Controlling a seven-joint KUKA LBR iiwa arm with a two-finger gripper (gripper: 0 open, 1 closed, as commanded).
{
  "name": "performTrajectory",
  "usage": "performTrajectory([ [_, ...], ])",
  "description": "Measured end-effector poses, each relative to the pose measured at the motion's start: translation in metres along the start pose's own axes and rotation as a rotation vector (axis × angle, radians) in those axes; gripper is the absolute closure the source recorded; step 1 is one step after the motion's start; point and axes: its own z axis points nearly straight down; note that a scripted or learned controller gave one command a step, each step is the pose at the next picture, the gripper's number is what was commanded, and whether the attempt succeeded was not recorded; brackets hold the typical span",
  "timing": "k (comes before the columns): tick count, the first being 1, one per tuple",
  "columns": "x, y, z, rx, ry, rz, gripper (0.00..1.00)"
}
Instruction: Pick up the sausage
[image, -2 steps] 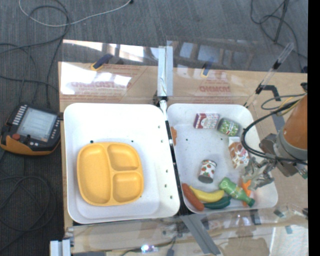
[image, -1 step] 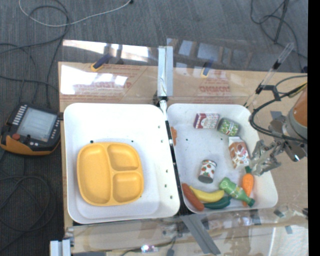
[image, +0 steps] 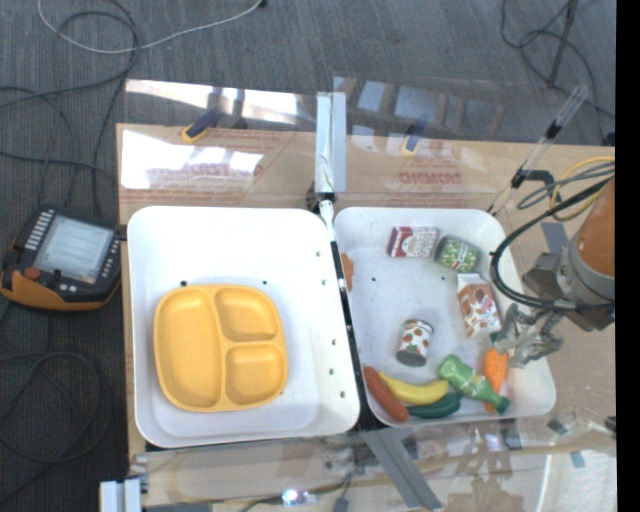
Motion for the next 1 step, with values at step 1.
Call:
performTrajectory([
  [1, 0.0034, 0.0054, 0.0053, -0.001, -0.001, -0.468, 1.00],
])
